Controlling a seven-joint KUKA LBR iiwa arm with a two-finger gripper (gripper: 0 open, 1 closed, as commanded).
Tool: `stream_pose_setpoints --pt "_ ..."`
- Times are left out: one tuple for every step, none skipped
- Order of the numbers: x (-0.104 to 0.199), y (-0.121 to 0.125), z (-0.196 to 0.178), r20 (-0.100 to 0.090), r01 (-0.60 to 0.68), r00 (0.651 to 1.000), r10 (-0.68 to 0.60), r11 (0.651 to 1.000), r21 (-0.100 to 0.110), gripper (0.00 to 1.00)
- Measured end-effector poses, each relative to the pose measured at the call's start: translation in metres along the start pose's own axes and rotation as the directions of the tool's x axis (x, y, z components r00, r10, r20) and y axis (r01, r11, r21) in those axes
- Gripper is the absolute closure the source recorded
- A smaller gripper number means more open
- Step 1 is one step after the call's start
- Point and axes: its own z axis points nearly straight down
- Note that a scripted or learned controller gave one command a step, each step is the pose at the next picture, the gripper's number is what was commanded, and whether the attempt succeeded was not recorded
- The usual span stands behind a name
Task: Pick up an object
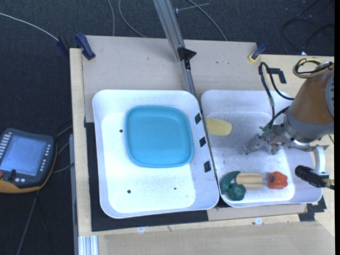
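Observation:
The right bin (234,102) holds a flat yellow piece (219,127) near its left wall. Along its front edge lie a dark green toy (232,185), a tan wooden block (251,180) and a red toy with a green stem (277,180). My gripper (263,146) hangs low over the middle of this bin, right of the yellow piece and above the row of toys. It is open, with nothing between its fingers. The orange band and grey wrist (311,113) rise to its right.
In the left bin (106,158) lies a square light-blue plate (159,136). A metal post (172,23) slants down to the wall between the bins. Cables loop by the arm at the right bin's far edge. A teach pendant (24,158) sits off the bench, left.

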Motion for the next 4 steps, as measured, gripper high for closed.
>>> stream_pose_setpoints --pt "0.000 0.000 -0.011 0.000 0.000 1.000 0.000 1.000 -0.001 1.00" --pt "0.000 -0.003 -0.054 0.001 0.000 1.000 0.000 1.000 -0.004 1.00" --pt "0.005 0.006 -0.104 0.001 0.000 1.000 0.000 1.000 -0.004 1.00" --pt "-0.003 0.009 -0.162 0.001 0.000 1.000 0.000 1.000 -0.004 1.00"
